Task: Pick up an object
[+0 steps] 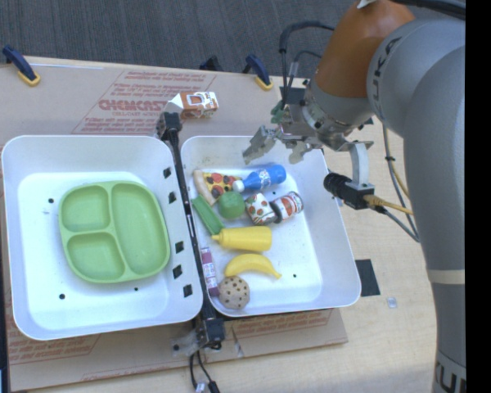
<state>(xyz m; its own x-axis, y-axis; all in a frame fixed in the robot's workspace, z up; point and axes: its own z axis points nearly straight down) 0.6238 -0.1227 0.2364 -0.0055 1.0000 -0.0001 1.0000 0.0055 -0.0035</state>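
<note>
Poised over the right bin (331, 244), the gripper (278, 142) hangs spread and empty just above the blue bottle (262, 177) — a clean grasp would mean dropping straight down, fingers straddling its body, clear of the pizza slice (215, 183).

One fixed cam above bench (57, 84), angled down, both bins (33, 318) in frame, arm (425, 97) enters right.

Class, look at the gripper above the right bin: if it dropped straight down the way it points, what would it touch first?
Most likely the bare floor of the right bin near its back edge, just beyond the blue bottle. The gripper hangs above that spot; depth is uncertain.
</note>
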